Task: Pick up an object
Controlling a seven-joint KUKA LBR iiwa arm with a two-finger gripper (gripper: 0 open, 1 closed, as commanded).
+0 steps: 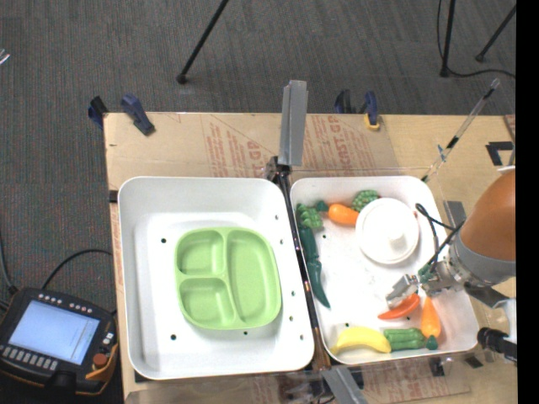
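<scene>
The right bin (354,280) holds several toy foods. A red chili (398,310) lies near its front right corner, beside a small orange carrot (430,316). In front of them lie a yellow banana (362,340) and a green pod (405,338). My gripper (405,287) hangs low just above the red chili, coming in from the right. No object shows in its grasp.
A white round dish (387,230) sits at the back of the right bin, with an orange vegetable (343,215), broccoli (365,199) and a long dark green vegetable (313,263) to its left. The left bin (143,217) holds a green divided plate (227,276).
</scene>
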